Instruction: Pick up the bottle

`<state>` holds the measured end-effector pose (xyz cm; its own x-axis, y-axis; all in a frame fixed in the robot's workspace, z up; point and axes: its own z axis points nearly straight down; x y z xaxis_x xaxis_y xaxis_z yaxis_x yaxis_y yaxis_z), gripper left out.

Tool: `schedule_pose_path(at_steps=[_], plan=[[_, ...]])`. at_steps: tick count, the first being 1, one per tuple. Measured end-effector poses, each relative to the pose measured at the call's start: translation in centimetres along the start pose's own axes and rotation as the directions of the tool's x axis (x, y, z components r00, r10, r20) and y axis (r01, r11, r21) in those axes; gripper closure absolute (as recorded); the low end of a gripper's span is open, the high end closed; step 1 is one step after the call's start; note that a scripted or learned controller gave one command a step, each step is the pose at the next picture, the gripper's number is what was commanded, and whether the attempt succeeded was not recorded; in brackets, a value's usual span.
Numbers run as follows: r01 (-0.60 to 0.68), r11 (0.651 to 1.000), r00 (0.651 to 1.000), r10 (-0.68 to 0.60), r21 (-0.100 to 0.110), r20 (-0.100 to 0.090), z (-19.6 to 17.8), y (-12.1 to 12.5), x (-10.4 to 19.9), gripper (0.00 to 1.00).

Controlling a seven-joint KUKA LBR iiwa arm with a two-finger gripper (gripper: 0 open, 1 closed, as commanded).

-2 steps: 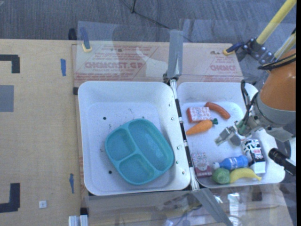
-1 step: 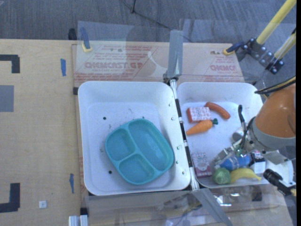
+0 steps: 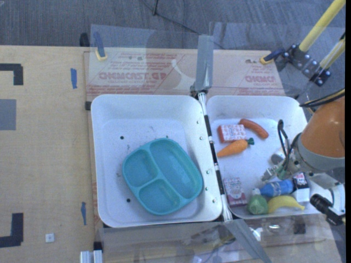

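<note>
Camera view, lower right: the blue bottle [image 3: 278,188] lies on its side, wedged between a green fruit [image 3: 258,205] and a banana [image 3: 286,203]. The gripper [image 3: 276,169] hovers just above, probably lining up; its opening I cannot tell.

Two bins [image 3: 104,111] sat side by side. The right bin held one bottle [image 3: 276,189], banana [image 3: 285,203], carrot [image 3: 233,148], sausage [image 3: 254,127] and two cartons [image 3: 231,132].

Grey arm [image 3: 329,158], orange band, black cable
</note>
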<state>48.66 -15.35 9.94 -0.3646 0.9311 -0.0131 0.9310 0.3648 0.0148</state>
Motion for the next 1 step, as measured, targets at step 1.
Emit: schedule_pose_path(at_steps=[1], plan=[[-0.110, 0.994, 0.994, 0.110, 0.015, -0.010, -10.09, -0.19, 0.27, 1.00]])
